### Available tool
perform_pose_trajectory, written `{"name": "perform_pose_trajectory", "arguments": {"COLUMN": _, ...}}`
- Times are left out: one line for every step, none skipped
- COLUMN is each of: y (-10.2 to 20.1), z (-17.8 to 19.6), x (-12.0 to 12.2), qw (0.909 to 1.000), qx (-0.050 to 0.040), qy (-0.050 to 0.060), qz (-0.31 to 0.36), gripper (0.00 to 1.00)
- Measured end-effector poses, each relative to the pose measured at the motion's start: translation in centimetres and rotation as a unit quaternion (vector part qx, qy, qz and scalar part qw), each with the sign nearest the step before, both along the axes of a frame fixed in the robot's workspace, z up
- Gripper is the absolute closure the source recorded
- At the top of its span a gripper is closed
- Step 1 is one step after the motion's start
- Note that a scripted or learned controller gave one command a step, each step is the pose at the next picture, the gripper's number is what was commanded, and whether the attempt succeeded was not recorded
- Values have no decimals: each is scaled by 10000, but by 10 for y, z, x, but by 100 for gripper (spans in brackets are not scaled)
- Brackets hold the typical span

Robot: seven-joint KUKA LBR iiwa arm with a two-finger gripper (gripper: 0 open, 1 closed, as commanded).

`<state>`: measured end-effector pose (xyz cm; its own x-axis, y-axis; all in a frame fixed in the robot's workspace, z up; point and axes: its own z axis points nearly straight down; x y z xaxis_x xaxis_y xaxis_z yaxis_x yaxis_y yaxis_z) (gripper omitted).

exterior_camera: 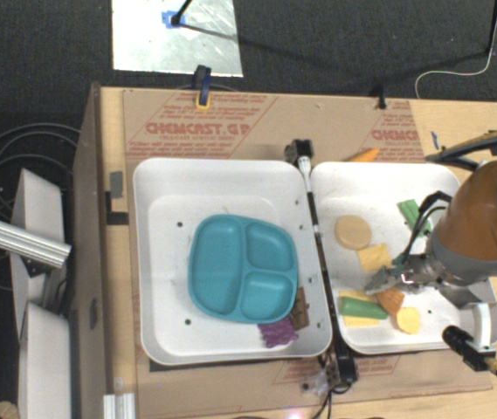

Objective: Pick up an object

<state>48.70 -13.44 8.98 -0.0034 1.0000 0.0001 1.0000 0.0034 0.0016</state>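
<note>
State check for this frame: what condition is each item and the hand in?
Teal plate: flat in left bin, compartments bare.
Purple piece: beside the plate's near edge.
Tan disc: flat in right bin.
Yellow-green stick: lying flat.
Orange piece: at the hand.
Hand: low in right bin.

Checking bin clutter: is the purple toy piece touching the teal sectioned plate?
Touching. The camera view shows the purple toy piece pressed against the lower edge of the teal sectioned plate, with no gap visible.
</note>
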Motion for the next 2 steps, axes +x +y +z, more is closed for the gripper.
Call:
{"name": "perform_pose_trajectory", "arguments": {"y": 24, "z": -5, "x": 62, "qw": 10000, "qx": 1, "qy": -25, "qz": 27, "gripper": 0}}
{"name": "perform_pose_trajectory", "arguments": {"y": 21, "z": 9, "x": 62, "qw": 10000, "qx": -11, "qy": -42, "qz": 9, "gripper": 100}}
